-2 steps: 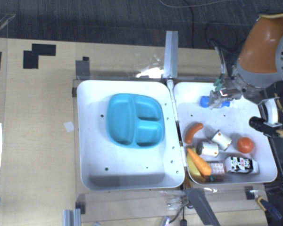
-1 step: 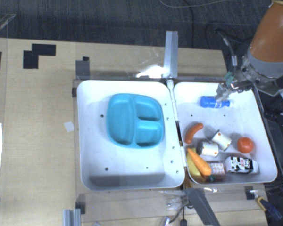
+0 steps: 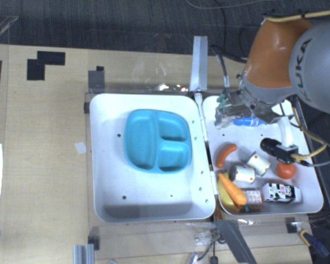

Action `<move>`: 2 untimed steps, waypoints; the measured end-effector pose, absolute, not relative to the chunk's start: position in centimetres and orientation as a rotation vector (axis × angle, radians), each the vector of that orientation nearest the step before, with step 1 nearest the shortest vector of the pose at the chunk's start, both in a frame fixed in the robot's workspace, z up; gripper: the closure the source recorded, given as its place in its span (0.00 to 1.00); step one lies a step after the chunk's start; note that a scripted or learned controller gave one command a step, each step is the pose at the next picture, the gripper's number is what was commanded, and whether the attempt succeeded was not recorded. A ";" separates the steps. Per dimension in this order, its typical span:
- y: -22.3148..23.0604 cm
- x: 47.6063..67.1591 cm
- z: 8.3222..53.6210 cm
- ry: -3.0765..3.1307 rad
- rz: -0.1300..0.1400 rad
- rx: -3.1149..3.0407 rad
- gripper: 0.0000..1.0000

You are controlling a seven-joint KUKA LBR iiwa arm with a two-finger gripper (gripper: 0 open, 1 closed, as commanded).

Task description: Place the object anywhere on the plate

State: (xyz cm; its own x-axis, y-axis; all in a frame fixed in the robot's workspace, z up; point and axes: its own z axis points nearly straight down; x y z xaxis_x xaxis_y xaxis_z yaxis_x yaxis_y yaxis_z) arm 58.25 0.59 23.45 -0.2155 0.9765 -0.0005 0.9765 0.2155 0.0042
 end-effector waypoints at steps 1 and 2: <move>-1.5 64.7 33.8 2.740 0.007 1.519 1.00; 1.9 65.6 20.7 2.965 0.005 1.023 1.00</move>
State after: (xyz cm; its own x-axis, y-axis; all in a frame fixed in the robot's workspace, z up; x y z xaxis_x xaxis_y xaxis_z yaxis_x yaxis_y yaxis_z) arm 65.57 1.91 20.73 -0.7873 0.6166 -0.0042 0.6165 0.7873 0.0048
